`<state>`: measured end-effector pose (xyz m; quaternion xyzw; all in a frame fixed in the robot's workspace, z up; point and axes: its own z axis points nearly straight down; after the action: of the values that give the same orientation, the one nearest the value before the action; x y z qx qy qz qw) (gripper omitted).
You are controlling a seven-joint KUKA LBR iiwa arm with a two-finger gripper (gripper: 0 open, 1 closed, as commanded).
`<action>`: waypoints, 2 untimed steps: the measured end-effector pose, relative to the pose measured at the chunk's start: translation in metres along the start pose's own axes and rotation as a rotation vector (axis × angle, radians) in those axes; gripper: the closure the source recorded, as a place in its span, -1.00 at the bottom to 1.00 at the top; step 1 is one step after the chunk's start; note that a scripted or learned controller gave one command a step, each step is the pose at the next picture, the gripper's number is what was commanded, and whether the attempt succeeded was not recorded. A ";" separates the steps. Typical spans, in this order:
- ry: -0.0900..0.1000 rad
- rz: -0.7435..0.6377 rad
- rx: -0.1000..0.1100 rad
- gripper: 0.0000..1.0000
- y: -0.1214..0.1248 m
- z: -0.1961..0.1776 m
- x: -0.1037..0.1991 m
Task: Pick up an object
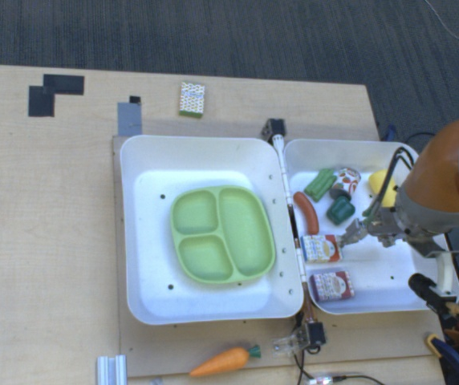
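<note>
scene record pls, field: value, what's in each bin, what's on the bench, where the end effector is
left bin: green three-compartment tray
right bin: red sausage, green pieces and, yellow item, two small packets and
bench outside bins: carrot at the near edge, patterned small box at the far edge
end effector: over right bin, beside the upper packet
grasp: nothing visibly between fingers

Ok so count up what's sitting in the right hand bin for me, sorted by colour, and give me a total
Green: 2, a light green piece and a dark green piece
Red: 1, the sausage
Yellow: 1, a yellow item partly behind the arm
White with red print: 3, two flat packets and a small round pack
Total: 7
</note>
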<state>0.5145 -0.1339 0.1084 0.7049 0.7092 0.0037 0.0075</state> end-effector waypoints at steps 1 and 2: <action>-0.005 0.007 -0.010 -1.00 -0.021 0.017 0.033; 0.003 0.002 -0.012 1.00 -0.019 0.005 0.036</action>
<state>0.4958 -0.0979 0.1028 0.7057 0.7084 0.0090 0.0109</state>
